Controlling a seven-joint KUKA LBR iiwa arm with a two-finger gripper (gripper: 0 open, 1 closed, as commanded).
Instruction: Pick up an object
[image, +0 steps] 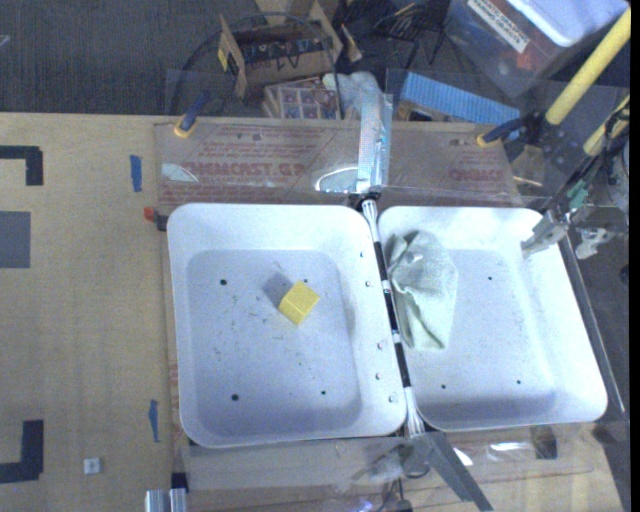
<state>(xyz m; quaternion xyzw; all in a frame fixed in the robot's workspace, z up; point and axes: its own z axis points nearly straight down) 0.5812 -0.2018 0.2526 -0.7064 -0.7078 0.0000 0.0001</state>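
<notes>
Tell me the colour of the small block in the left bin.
Yellow. The block shows best in the camera view, on the floor of the left bin.

Smooth plastic, soft cloth, matt wood

Both white bins (200, 240) look like smooth, faintly scuffed plastic; the yellow block (299, 302) is matt; the pale cloth (423, 287) is crumpled and soft; the desk (80, 300) is matt wood.

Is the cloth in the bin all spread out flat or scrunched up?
Scrunched up. The pale cloth lies bunched with folds and wrinkles against the left wall of the right bin, covering just a small part of its floor.
</notes>
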